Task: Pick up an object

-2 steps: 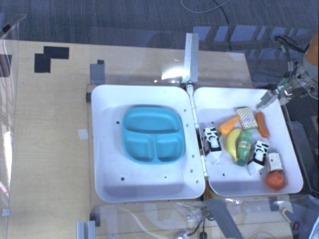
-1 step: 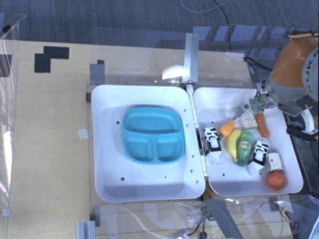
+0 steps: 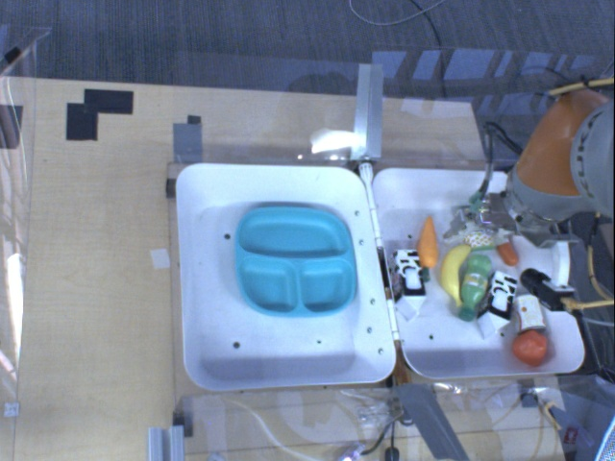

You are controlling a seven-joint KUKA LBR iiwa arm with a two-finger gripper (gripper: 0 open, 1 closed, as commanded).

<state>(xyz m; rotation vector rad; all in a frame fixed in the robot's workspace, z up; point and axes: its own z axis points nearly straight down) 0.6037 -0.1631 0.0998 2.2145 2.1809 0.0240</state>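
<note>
My count from remote station: white bins, two: left bin [image 3: 192, 286], right bin [image 3: 423, 349]. Blue divided tray [image 3: 293, 257], one, three compartments. Carrot [image 3: 429, 243], one. Banana [image 3: 452, 272], one. Green bottle [image 3: 475, 284], one. Black-and-white toys, two: [image 3: 410, 272], [image 3: 504, 292]. Red tomato-like ball [image 3: 529, 348], one. Small brown bottle [image 3: 529, 313], one. Small orange piece [image 3: 506, 254], one; kind unclear.

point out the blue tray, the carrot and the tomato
blue tray [image 3: 293, 230], camera view, on the floor of its wide top compartment
carrot [image 3: 429, 243], camera view, on the middle of its orange body
tomato [image 3: 529, 348], camera view, on the middle of its red top
</note>
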